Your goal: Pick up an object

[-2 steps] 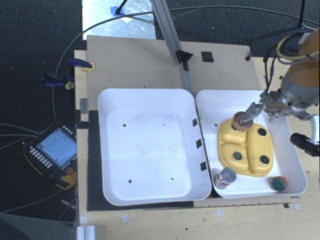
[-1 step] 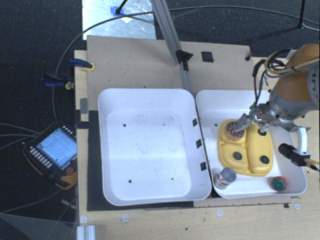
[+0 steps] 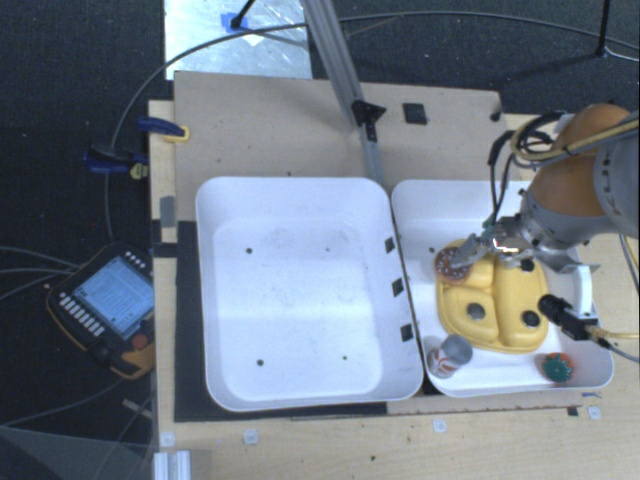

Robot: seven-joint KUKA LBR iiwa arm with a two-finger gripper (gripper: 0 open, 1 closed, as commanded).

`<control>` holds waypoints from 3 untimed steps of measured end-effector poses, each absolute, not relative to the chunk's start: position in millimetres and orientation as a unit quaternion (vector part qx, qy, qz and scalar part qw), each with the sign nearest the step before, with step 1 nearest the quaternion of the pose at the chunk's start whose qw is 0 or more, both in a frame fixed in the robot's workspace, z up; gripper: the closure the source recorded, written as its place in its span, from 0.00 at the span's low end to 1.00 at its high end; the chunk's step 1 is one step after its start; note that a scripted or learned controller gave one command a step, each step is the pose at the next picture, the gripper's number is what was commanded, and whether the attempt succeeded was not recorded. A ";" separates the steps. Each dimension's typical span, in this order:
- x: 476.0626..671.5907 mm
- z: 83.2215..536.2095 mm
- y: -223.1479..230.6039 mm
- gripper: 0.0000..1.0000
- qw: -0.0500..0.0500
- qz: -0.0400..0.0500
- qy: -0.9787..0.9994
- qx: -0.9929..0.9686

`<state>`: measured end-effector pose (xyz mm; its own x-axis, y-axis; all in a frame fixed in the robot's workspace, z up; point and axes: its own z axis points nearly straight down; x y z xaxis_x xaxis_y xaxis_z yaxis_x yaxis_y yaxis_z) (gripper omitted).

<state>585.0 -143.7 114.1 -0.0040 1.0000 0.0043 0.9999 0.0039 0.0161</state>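
Note:
The right bin (image 3: 420, 208) holds a large yellow plastic piece (image 3: 497, 308) with two dark holes in its top. A pink and brown ring (image 3: 454, 261) lies against its upper left corner. A small grey cup (image 3: 450, 353) rests on its side at the bin's front left, and a green and orange ball (image 3: 557, 367) sits in the front right corner. My gripper (image 3: 499, 242) reaches in from the right and hangs low over the far end of the yellow piece, just right of the ring.
The left bin (image 3: 215, 268) is bare white inside. A grey pole (image 3: 335, 48) slants down to the bench behind the bins. A teach pendant (image 3: 105, 303) and cables lie on the floor to the left. Blue clamps (image 3: 150, 128) grip the bench's left edge.

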 end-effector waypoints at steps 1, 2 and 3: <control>588.1 112.6 -142.5 0.00 0.006 0.009 0.709 0.705; 591.5 126.6 -139.5 1.00 0.007 0.012 0.711 0.703; 595.3 190.3 -144.9 1.00 0.004 0.002 0.709 0.705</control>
<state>595.3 -144.9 190.3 -0.0049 1.0000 -0.0023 1.0000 0.0050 0.0080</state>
